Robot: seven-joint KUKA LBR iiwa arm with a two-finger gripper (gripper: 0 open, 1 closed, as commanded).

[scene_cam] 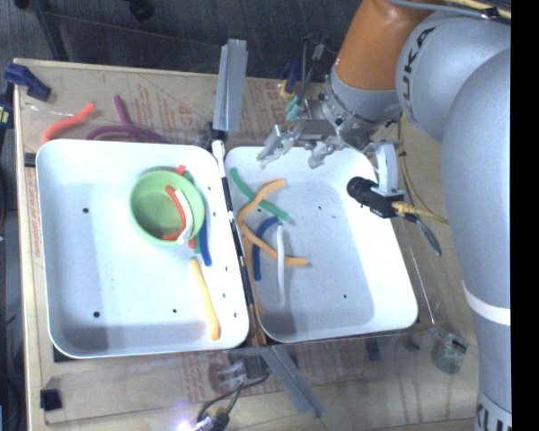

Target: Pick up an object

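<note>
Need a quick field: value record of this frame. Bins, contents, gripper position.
left bin: holds a green bowl with a red strip across it, a blue strip and a yellow strip
right bin: cluster of strips at its left side, including an orange strip, a green strip, a white strip
gripper: over the right bin's far edge, nothing between its fingers
arm: reaches in from the right
bench: loose red and purple pieces behind the left bin
</note>
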